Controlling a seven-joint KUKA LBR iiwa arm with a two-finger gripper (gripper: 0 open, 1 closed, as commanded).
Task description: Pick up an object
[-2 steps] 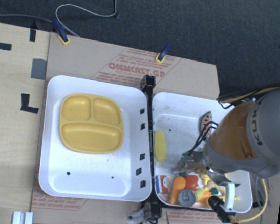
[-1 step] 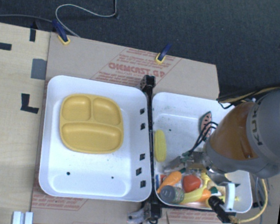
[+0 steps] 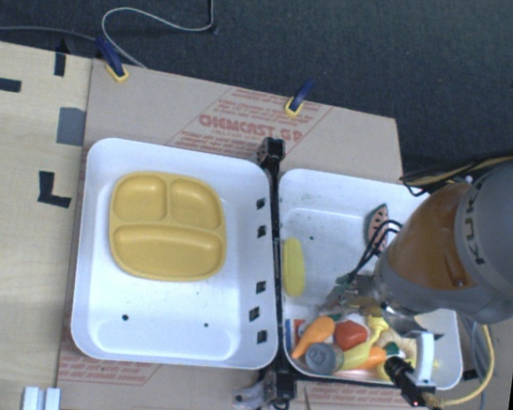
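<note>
The arm (image 3: 464, 243) covers much of the right bin (image 3: 331, 215) and runs off the picture's right edge. Its bulk hides the gripper's fingers, so their state is unclear. The small toys (image 3: 337, 339) heaped beneath it overlap one another, and several are too small to identify. A brownish item (image 3: 378, 223) at the arm's edge is half hidden.

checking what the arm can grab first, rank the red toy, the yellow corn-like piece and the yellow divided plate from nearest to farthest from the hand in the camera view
1. red toy, right bin's lower pile, just below the hand.
2. yellow corn-like piece, right bin's left wall.
3. yellow divided plate, left bin, across the divider.
</note>
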